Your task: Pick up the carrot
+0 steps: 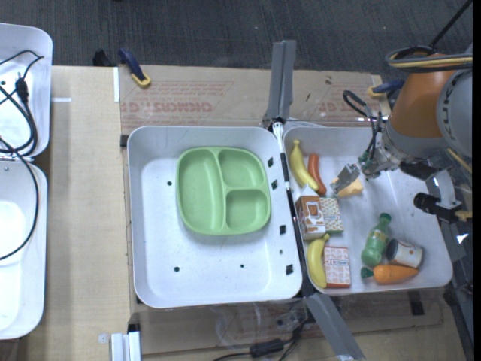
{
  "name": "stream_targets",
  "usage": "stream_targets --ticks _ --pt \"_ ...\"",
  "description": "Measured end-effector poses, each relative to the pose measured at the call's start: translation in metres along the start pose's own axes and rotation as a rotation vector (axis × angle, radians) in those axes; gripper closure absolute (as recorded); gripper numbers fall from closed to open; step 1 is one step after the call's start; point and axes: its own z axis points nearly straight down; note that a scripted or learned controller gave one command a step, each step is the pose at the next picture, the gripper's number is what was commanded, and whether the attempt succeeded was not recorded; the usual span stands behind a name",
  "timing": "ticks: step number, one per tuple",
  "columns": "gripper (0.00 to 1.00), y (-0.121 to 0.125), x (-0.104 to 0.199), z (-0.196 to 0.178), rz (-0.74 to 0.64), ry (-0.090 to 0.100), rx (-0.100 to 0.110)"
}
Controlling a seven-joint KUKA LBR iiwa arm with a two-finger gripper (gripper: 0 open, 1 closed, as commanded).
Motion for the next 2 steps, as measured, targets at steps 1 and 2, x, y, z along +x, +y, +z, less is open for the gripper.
stream_targets --ticks 1,2 --pt "0.0 -0.011 0.029 0.0 -0.456 -0.001 -0.003" --pt "0.0 -0.082 -0.009 0.001 -0.791 0.001 -0.002"
